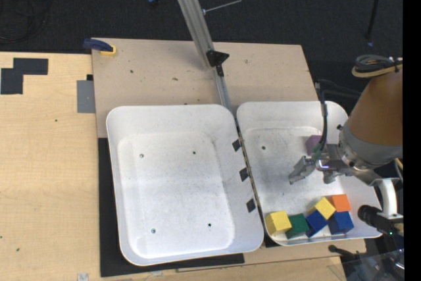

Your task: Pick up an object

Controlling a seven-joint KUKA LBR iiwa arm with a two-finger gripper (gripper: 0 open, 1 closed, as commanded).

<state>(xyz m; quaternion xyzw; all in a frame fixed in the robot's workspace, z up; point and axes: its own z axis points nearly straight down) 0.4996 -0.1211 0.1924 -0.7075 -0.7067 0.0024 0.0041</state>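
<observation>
Two shallow white bins side by side on the bench; left bin (131, 233) bare of objects, right bin (276, 122) holding all the pieces. Cluster of blocks along the near edge of the right bin: yellow block (278, 221) at the left, green block (297, 226) touching it, blue block (316, 223) next, a second yellow block (324, 208) just behind, orange block (340, 202) and a further blue block (341, 222) at the right end. Small purple object (313, 141) apart from the cluster, further back in the same bin, partly hidden by the arm's wrist.

Gripper (304, 170) low over the middle of the right bin, reaching in from the right; fingers spread, nothing seen between them; bare bin floor beneath and ahead of the tips. Not in contact with any block; cluster near, towards the front edge; purple object just behind the wrist.

Step in hand, by judgement: approach, before any grasp; no object yet secured, task not begun in substance.

Next move, by judgement: shift towards a chosen piece, centre the open fingers on either side of it, descend, then close. Blocks packed tight against one another and against the bin wall; little room for a finger between them; outer yellow block at the left end probably the most accessible. Risk of pushing the pieces rather than gripping.
</observation>
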